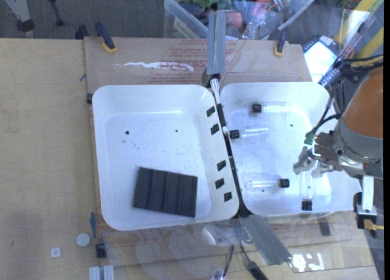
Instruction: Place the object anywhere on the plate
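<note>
My gripper (309, 172) hangs over the near right corner of the right white bin (304, 93), above a small clear tube with a black cap (306, 194). I cannot tell if it is open or closed. I think I am on the picking step. Next I must lift a tube and carry it left to the flat black ridged plate (166, 191) in the left white bin (122, 99).
</note>
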Available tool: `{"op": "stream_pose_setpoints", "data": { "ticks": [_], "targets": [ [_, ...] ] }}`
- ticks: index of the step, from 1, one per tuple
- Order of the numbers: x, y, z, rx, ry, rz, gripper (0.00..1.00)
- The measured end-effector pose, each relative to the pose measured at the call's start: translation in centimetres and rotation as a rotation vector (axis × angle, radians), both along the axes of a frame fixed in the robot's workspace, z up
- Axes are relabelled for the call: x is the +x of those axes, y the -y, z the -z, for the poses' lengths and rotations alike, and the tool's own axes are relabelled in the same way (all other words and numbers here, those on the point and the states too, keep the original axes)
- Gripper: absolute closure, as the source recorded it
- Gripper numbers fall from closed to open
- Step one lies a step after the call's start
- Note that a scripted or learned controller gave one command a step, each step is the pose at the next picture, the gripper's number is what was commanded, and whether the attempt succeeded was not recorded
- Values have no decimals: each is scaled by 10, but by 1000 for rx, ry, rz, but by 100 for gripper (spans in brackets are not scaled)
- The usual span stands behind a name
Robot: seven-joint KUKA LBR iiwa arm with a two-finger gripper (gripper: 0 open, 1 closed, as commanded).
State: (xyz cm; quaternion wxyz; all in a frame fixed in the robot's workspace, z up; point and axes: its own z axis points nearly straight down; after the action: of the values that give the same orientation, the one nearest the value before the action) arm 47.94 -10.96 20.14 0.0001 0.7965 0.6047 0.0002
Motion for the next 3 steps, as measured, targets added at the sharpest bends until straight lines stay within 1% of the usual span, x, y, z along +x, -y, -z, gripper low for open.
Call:
{"op": "stream_pose_setpoints", "data": {
  "ticks": [1,2,3],
  "targets": [
    [4,-72,-83,0,0,-244,100],
    [27,-139,-80,-1,0,-220,100],
    [36,-214,-66,-1,0,-30,100]
  ]
}}
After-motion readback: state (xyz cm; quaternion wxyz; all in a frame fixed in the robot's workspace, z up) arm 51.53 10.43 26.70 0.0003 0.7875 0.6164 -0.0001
